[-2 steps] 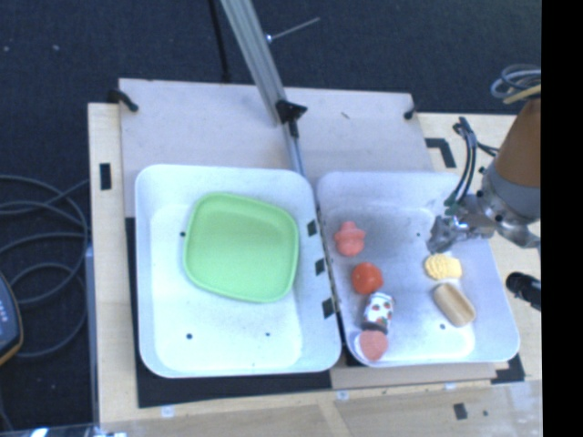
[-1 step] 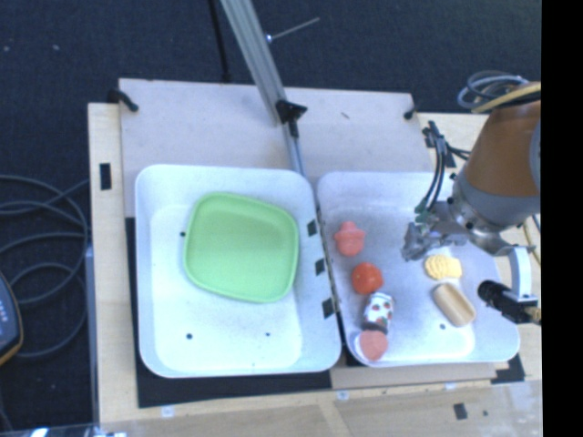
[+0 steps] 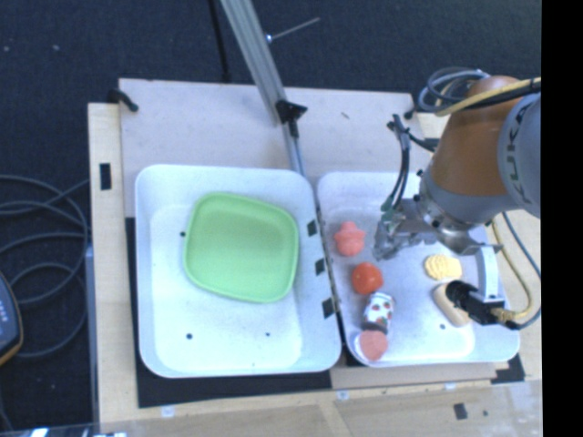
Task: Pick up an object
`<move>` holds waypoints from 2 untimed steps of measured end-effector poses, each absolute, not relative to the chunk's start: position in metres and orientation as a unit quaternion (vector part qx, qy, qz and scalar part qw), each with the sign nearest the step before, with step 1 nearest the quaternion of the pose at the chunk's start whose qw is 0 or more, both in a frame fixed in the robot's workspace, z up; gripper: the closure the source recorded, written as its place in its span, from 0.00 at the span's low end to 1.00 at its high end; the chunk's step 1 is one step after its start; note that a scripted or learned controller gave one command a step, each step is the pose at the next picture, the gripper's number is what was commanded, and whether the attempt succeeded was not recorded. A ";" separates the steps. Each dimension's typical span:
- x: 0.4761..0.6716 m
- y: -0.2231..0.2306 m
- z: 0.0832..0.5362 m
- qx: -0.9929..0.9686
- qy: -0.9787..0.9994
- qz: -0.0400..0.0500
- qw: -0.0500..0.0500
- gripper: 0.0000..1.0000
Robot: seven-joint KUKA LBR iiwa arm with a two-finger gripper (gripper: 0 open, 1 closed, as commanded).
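In the right bin [image 3: 357, 192] lie a pink ball-like object [image 3: 349, 239], a red-orange ball [image 3: 367, 278], a small white and red figure [image 3: 378, 310], a pink round piece [image 3: 372, 343] at the front rim, a yellow ridged object [image 3: 443, 267] and a tan bread-like piece [image 3: 451, 303]. My gripper [image 3: 390, 243] hangs over the middle of this bin, just right of the pink ball-like object and above the red-orange ball. Nothing shows between its tips.
The left bin [image 3: 164, 335] holds a light green square plate [image 3: 241, 246]. A slanted metal pole [image 3: 260, 57] rises behind the bins. Black cables run along my arm at the right bin's far side.
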State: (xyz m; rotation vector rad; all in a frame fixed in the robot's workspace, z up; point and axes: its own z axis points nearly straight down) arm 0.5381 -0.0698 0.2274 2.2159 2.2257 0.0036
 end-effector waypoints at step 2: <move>0.534 0.037 0.249 0.706 0.709 0.001 0.000 1.00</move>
